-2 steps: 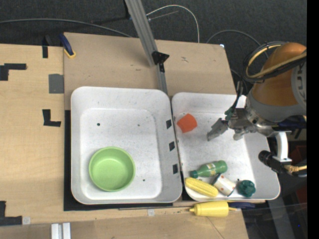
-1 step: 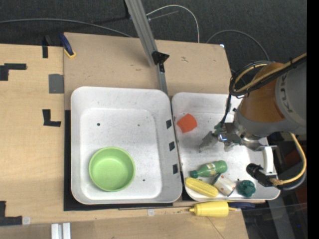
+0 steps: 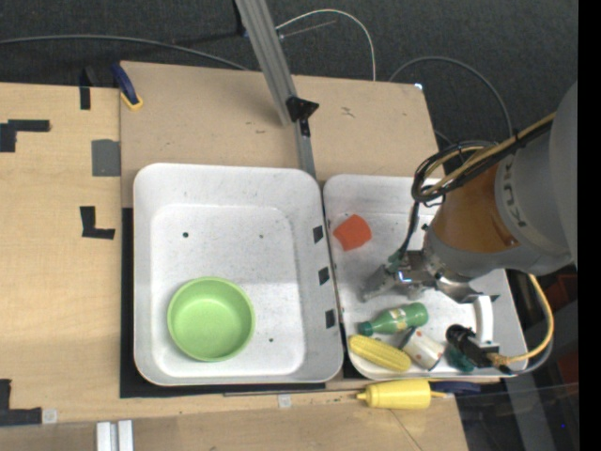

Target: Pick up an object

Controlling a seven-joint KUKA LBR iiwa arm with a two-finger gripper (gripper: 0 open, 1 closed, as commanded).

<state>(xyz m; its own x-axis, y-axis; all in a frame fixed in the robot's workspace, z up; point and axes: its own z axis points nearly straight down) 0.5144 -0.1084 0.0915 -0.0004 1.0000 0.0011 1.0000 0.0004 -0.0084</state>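
Note:
My gripper (image 3: 380,283) hangs low in the right bin (image 3: 376,192), near its middle, with the grey arm and its orange band (image 3: 470,222) behind it to the right. An orange block (image 3: 352,232) lies up and left of the gripper, apart from it. Just below the gripper lies a green bottle (image 3: 394,321) on its side. A yellow corn cob (image 3: 378,352) rests at the bin's front edge, with a small white and dark object (image 3: 427,346) beside it. I see nothing held.
A green bowl (image 3: 211,318) sits in the front left of the left bin (image 3: 225,195). A yellow item (image 3: 399,395) lies on the bench just outside the right bin's front rim. A metal pole (image 3: 272,54) slants in from above.

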